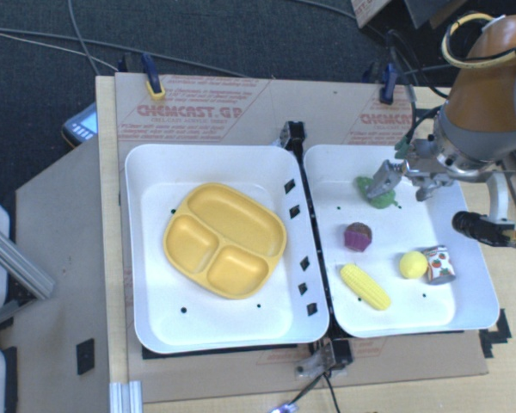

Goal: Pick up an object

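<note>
Gripper [401, 181] upper right of frame, fingers spread, over right bin [473, 312]; left finger touching green object [377, 194]. Purple ball [357, 237], corn [365, 286], lemon [413, 265] lower in bin. Yellow tray [224, 239] in left bin [155, 317].

A robotics lab: cardboard-topped bench [198, 101], clamps [152, 80], loose cables [95, 24], dark carpet.

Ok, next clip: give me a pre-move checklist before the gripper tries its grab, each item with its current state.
1. Gripper over the right bin: ok.
2. Nearest target, green object, beside the left finger, not between fingers: not ok.
3. Anything held: cannot tell.
4. Purple object, corn, yellow ball lie apart from each other: ok.
5. Small box touches the ball: not ok.
6. Yellow tray in the left bin, out of the way: ok.
</note>
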Tool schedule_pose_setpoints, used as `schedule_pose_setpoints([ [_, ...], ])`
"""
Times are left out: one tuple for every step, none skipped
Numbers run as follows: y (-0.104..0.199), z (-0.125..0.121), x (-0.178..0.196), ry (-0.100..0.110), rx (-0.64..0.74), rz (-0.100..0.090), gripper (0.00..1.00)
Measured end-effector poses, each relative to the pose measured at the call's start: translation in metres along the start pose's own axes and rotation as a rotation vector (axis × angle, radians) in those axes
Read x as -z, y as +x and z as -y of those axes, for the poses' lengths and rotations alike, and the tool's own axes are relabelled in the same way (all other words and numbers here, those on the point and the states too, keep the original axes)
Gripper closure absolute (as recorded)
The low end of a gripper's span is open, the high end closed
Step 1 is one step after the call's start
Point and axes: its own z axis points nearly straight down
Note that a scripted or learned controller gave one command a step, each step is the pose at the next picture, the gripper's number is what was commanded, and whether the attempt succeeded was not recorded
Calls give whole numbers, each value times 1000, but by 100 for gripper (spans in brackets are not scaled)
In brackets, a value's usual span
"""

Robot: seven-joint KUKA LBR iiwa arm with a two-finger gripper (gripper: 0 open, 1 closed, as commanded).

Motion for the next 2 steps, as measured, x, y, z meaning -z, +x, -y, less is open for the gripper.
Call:
schedule_pose_setpoints([
  [0,1,-64,7,-1,-2,0],
  [1,-8,-113,6,0,-2,0],
])
